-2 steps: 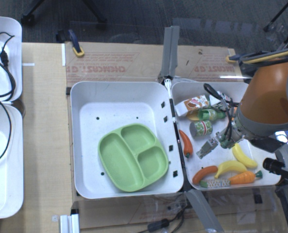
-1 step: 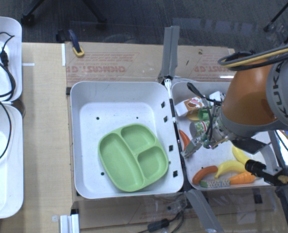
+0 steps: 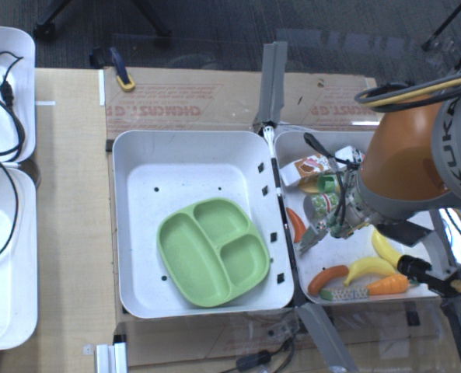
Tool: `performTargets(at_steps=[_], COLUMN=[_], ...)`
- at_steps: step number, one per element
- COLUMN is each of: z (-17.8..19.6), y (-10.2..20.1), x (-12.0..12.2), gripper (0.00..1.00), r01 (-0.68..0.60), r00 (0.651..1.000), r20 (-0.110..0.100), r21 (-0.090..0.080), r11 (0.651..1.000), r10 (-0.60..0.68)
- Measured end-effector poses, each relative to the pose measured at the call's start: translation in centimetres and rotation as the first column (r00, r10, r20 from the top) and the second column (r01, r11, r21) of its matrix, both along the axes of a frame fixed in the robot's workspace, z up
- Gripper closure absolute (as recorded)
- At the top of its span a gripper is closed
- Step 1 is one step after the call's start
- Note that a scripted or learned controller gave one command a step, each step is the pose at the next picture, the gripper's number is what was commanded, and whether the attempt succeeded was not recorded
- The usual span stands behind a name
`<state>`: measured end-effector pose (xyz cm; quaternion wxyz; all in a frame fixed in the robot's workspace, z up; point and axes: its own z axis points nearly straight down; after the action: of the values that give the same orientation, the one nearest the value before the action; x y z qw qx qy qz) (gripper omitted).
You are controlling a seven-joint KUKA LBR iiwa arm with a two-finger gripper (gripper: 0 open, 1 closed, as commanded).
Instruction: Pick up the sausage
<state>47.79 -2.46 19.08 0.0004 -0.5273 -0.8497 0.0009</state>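
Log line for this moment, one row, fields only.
claw: low in right bin | sausage: lying at bin's front, apart from claw | green tray: in left bin

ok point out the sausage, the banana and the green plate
sausage (image 3: 327, 277): camera view, middle of its reddish-orange body
banana (image 3: 370, 268): camera view, middle of the yellow curve
green plate (image 3: 185, 270): camera view, floor of its large left compartment

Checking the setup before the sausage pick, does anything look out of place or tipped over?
Nothing stands out. The green plate lies flat in the left bin; the sausage lies with other toy food in the right bin.
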Motion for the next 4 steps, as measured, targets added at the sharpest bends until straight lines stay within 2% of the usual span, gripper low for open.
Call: performTargets(at_steps=[2,3,4], z=[0.0,0.0,0.0], y=[-2.2,0.5,-2.4], x=[0.0,0.0,0.0], gripper=[0.0,0.0,0.0], r01=[-0.069,-0.012,-0.035], r00=[0.998,1.0,0.999], r20=[-0.001,0.001,0.0], r21=[0.0,0.001,0.0], r11=[0.998,1.0,0.999], r10=[0.069,0.012,0.035])
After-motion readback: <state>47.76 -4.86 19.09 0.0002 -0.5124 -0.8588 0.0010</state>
